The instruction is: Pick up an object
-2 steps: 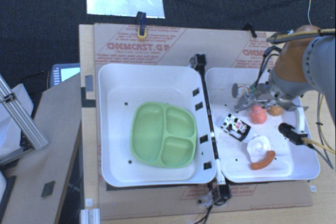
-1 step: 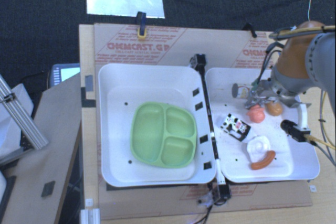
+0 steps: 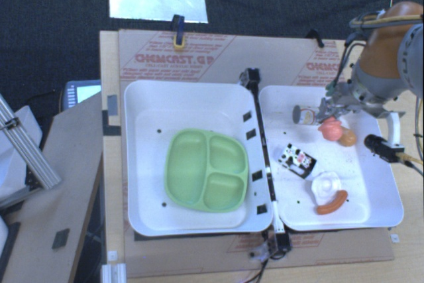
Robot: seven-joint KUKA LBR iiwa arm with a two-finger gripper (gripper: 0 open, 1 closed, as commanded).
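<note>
Camera view: pincer [image 3: 329, 109] low in right bin [image 3: 381, 202], far end. Open or closed: cannot tell. Pink ball-like toy [image 3: 330, 128] directly beneath and just toward the near side, touching an orange piece [image 3: 348, 138]. Small can [image 3: 304, 116] lying just left of pincer.

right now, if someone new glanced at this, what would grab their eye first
Probably the green divided plate, the one big colour block in the left bin. Next, the grey and orange arm reaching in from the right, its gripper low over the right bin by a pink toy and a small can.
</note>
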